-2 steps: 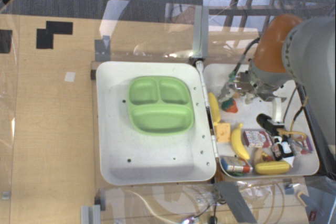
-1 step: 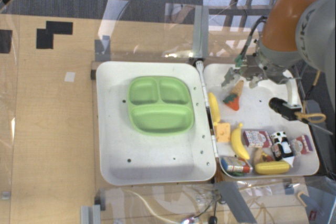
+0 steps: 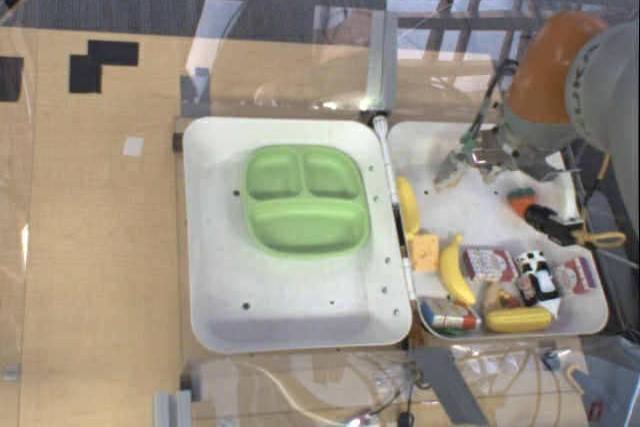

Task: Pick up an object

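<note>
Gripper (image 3: pixel 450 170) hangs over the right bin (image 3: pixel 598 315), can't tell its state; nearest banana (image 3: pixel 407 205) lies just below-left, long axis running up-down.

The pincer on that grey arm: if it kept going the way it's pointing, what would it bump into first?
Probably bare floor of the right-hand shallow white bin: the pincer points down-left, short of the long yellow banana by the divider. Depth is unclear.

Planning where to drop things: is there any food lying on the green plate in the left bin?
No. The green plate shows bare compartments, while the bananas and other items lie in the right bin.
</note>
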{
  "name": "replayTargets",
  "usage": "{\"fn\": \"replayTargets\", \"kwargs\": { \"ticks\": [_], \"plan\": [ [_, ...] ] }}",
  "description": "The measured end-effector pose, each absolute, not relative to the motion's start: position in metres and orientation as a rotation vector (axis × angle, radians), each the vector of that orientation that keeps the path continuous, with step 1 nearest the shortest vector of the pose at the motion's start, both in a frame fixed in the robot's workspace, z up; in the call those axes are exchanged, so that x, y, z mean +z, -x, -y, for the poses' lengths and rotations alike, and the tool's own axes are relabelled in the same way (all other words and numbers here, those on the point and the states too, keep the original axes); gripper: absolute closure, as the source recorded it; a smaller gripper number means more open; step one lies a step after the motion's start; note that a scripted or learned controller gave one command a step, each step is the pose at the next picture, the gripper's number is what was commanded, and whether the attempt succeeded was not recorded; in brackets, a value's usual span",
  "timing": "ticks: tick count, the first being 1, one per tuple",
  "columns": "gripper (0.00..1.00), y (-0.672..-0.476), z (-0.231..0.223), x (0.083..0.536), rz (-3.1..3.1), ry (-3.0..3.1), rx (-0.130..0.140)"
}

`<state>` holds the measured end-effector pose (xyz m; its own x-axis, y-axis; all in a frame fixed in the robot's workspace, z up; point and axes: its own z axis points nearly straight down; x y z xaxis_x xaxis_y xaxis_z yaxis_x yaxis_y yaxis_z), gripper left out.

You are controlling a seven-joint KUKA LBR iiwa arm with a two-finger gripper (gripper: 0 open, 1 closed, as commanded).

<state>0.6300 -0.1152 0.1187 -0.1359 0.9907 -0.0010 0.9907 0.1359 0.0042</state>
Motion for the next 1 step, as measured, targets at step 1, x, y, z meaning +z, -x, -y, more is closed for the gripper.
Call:
{"fn": "replayTargets", "kwargs": {
  "ticks": [1],
  "plan": [
    [0.0,-0.5696,0.1124,0.0906,-2.305,-2.119,0.014]
  ]
}}
